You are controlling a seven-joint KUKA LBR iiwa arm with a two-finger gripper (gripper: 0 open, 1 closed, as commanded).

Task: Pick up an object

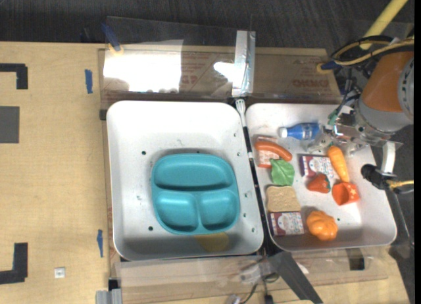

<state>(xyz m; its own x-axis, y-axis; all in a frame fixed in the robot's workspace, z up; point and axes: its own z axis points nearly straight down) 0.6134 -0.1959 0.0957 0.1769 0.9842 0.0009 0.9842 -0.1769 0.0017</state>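
- The pincer (337, 139) sits low over the upper part of the right bin (385, 230), below the arm's orange band (388, 89); its metal parts blur into the clutter, so whether it is wide or narrow cannot be told.
- Just below it lies an orange carrot (338, 163), slanting down the bin; whether the two touch is unclear.
- To its left lies a blue-and-white bottle (299, 131) on its side.
- Across the same bin lie a sausage (271, 147), a green leaf (283, 172), a slice of bread (283, 198), a red pepper (319, 183), an orange cup-like piece (345, 193), an orange fruit (321, 224) and two dark packets (287, 223).
- The left bin (125, 131) holds a teal divided tray (195, 191).
- Both bins rest on the worktop (46, 164).
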